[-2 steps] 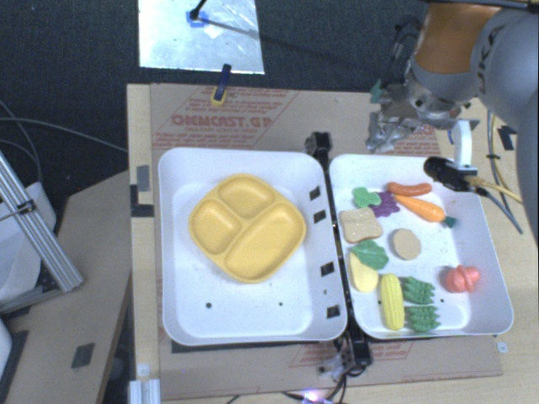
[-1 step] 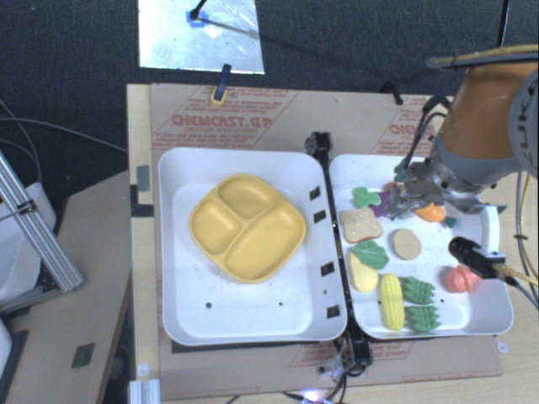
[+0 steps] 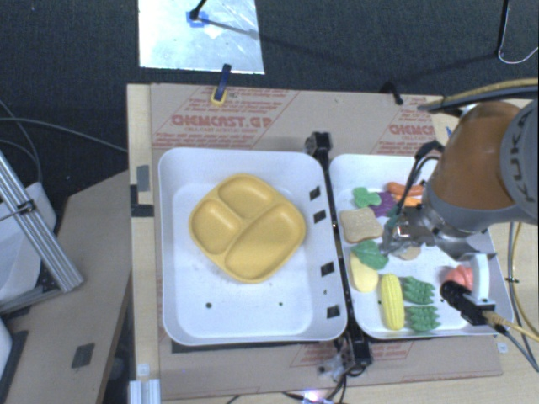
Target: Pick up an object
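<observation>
The arm (image 3: 484,162) reached in from the right over the right bin (image 3: 347,168), and its bulk hid much of that bin's far side. The gripper (image 3: 399,236) hung low among the toy food, just beside the slice of bread (image 3: 360,224) and above a green leafy piece (image 3: 370,257) — whether it stood wide or narrow could not be told, the metal there too small and blurred. Nearby lay an ear of corn (image 3: 392,300), a yellow piece (image 3: 364,276) and green pods (image 3: 418,291). Orange and purple bits (image 3: 397,194) showed only partly beside the arm, as did something pink (image 3: 459,274). The left bin (image 3: 181,310) held a yellow divided plate (image 3: 247,226).
</observation>
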You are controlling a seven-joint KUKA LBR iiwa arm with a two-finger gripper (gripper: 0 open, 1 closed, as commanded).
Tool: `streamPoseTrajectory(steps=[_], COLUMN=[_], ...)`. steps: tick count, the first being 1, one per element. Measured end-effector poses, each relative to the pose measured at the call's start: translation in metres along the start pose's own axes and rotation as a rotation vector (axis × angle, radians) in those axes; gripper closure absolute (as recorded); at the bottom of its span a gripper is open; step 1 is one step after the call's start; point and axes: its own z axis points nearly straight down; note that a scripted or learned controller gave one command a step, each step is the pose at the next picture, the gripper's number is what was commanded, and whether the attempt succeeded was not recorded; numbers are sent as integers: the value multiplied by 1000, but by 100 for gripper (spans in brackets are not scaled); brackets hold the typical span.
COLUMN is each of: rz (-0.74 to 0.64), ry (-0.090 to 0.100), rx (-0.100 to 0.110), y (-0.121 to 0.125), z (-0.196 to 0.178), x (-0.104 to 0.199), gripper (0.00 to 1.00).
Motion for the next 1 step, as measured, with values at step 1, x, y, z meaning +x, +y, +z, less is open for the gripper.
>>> streamPoseTrajectory(steps=[1], rz=[-7], ry=[0], rx=[-5], y=[-23], z=[0], x=[31], gripper=[100])
